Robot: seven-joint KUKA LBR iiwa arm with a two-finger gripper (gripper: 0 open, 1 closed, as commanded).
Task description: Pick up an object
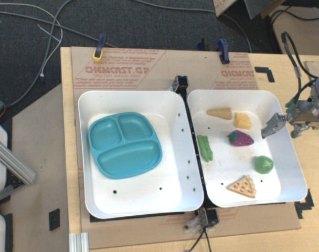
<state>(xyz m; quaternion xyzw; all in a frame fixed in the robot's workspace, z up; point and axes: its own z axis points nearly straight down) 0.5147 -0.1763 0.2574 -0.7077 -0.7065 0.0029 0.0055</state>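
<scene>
Pale wood is showing under everything you are looking at: the bench (pixel 39 140) is carrying a brown cardboard sheet (pixel 149 70) clamped at its far edge by two clips (pixel 100 46), and two white bins are sitting on it side by side. The left bin (pixel 96 193) is holding a teal divided plate (pixel 125 144). The right bin (pixel 285 188) is holding a green pod (pixel 205 147), a tan cone (pixel 219 113), a yellow block (pixel 243 121), purple grapes (pixel 240 138), a green ball (pixel 263 164) and a pizza slice (pixel 242 186), all lying apart. The gripper (pixel 275 125) is hanging over the right bin's right rim, holding nothing; you cannot tell how it is set. Dark carpet (pixel 23 51) with loose cables (pixel 49 25) is lying beyond the bench.
</scene>
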